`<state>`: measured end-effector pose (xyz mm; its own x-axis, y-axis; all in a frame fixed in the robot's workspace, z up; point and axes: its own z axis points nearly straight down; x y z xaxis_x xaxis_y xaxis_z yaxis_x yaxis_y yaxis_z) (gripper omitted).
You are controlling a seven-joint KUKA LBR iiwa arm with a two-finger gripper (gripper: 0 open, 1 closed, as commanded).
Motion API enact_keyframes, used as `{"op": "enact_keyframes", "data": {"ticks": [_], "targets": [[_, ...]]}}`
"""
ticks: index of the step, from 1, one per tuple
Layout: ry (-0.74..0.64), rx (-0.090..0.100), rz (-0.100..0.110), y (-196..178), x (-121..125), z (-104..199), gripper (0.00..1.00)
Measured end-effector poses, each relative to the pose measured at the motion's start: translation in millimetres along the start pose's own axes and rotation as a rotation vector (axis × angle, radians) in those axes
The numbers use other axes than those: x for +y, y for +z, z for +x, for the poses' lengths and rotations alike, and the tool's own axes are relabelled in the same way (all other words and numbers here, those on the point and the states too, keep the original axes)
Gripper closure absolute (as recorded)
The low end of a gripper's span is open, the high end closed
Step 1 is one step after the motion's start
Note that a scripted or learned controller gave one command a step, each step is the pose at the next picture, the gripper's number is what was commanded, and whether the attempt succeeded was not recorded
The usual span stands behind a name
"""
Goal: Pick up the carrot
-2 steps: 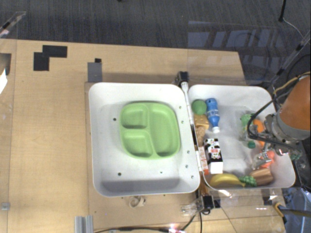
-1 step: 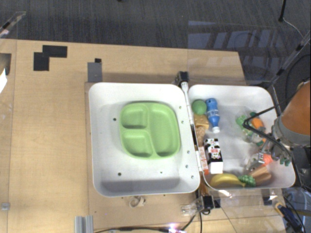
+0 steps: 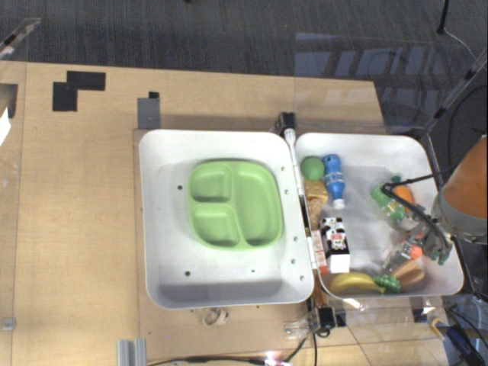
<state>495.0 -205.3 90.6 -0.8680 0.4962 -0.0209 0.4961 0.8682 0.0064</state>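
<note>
The carrot (image 3: 402, 195) is a small orange piece with a green leafy end, lying in the right bin (image 3: 366, 152) near its right wall. A black cable crosses just above it. My gripper (image 3: 412, 252) reaches in from the right and hovers low over the bin's near right corner, a short way nearer the front than the carrot and apart from it. Its tip is over a brownish-orange item (image 3: 412, 276) with a green piece beside it.
The right bin also holds a green ball (image 3: 311, 167), a blue bottle (image 3: 332, 178), a black-and-white carton (image 3: 334, 241), a banana (image 3: 354, 283) and a tan snack (image 3: 316, 197). A green divided plate (image 3: 233, 203) lies in the left bin (image 3: 164, 204).
</note>
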Motion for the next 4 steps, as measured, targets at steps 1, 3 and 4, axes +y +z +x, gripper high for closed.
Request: {"op": "enact_keyframes", "data": {"ticks": [1, 3, 4], "targets": [[0.176, 0.012, -0.001, 1.3, 7.2, -5.0, 0.00], [0.130, -0.003, -0.001, -10.3, 42.7, -71.5, 1.00], [0.130, -0.001, -0.001, -9.8, 43.1, -71.1, 0.00]]}}
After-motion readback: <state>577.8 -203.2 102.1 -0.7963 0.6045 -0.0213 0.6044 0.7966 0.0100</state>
